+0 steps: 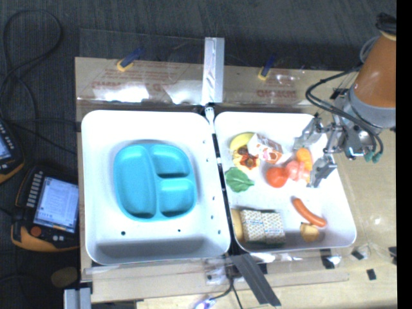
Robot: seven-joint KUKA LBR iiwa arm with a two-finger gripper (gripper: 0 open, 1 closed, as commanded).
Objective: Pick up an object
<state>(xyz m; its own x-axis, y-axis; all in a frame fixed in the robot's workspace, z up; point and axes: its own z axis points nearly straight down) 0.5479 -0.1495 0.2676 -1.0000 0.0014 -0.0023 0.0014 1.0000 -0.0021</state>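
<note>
Dark grey carpet lies all around a brown desk (376, 237) that bears two shallow white bins side by side. Inside the left white bin (96, 237) sits a blue plastic tray with three pockets (154, 179). Toys crowd the right white bin (338, 221): a round red tomato (277, 177), a green leaf (239, 181), a yellow banana (241, 140), an orange sausage (309, 212), a white patterned box (262, 225) and a small orange piece (303, 157). The tool (315, 152) hangs low over that bin, close to its right wall, and its two grey fingers (322, 170) stand wide apart with the small orange piece between them, but I cannot tell if they touch it. To do this well, I think the tool should sink straight down, close slowly on just one toy, then lift straight up. The tomato is just beside, so a bump could push it away. Open room is small near the right wall; more bare floor shows between the tomato and the sausage.
</note>
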